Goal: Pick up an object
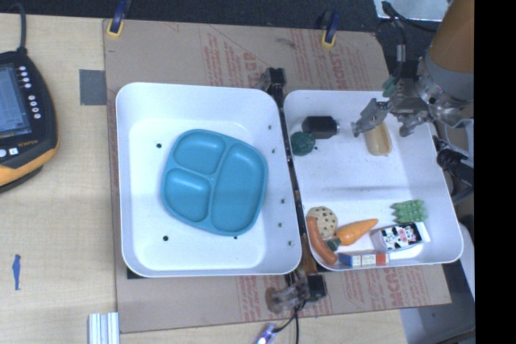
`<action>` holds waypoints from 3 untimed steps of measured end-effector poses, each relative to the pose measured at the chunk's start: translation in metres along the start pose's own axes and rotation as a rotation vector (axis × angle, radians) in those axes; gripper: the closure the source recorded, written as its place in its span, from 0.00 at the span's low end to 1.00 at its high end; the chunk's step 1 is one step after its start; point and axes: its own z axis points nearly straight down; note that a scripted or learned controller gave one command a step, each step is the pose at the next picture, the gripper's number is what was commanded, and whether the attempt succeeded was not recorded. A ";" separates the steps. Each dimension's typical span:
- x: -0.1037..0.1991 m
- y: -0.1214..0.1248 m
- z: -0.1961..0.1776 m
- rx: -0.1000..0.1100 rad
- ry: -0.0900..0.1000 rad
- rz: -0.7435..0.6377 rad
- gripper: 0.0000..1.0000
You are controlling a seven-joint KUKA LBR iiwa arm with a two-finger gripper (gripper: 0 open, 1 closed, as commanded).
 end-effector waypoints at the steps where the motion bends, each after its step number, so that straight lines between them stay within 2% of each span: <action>1: -0.056 -0.026 0.146 0.001 -0.001 0.000 0.00; 2: -0.048 0.072 0.144 -0.002 0.001 0.001 0.00; 3: 0.010 0.072 0.145 0.001 0.000 -0.001 0.00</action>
